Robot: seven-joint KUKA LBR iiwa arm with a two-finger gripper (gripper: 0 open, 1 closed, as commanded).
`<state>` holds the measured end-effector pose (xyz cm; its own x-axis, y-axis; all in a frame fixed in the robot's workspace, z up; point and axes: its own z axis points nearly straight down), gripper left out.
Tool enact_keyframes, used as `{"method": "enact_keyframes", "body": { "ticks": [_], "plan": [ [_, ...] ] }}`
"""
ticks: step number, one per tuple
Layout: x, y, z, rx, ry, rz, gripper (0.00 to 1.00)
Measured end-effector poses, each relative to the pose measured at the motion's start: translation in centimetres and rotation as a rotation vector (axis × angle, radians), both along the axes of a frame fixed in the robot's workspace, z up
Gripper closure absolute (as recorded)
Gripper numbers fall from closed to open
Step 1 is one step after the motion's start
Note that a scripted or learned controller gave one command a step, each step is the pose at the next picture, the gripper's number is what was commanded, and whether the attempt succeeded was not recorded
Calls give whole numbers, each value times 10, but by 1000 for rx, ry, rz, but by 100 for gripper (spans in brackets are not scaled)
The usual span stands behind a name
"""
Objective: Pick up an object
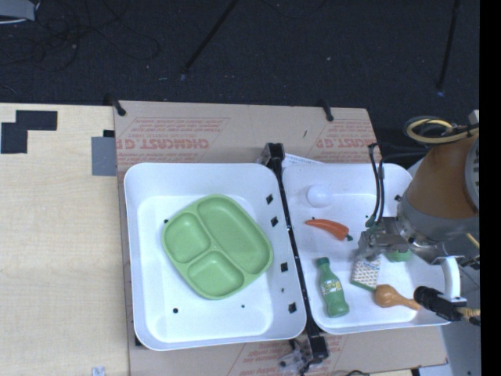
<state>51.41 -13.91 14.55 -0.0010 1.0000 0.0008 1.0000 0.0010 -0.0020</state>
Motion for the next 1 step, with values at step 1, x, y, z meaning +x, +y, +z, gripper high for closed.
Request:
{"method": "enact_keyframes", "body": {
  "ticks": [1],
  "plan": [
    [1,5,43,0,-1,0,100]
  ]
}}
